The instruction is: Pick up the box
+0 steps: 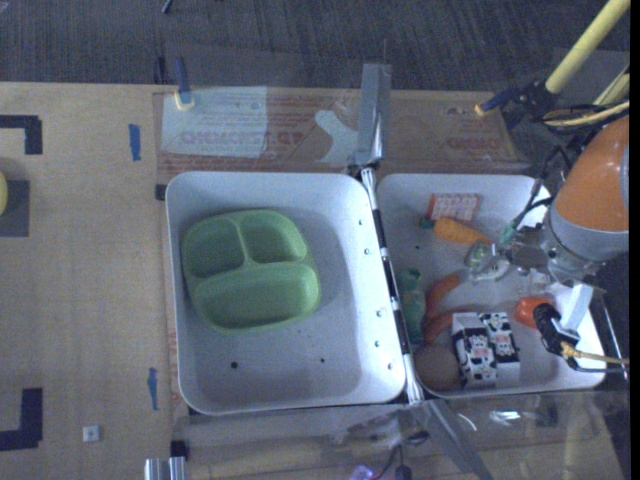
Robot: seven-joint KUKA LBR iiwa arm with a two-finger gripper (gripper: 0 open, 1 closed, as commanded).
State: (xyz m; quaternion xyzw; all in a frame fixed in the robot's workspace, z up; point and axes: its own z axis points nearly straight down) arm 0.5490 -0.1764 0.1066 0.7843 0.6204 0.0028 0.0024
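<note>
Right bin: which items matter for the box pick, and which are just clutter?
Job:
- black-and-white box, front of the right bin
- gripper, further back than the box

Clutter:
- small orange-and-white packet
- orange carrot-like piece
- red-orange curved piece
- brown round item
- green divided plate, left bin

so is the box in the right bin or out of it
In: the box lies on the right bin's floor near the front wall.
</note>
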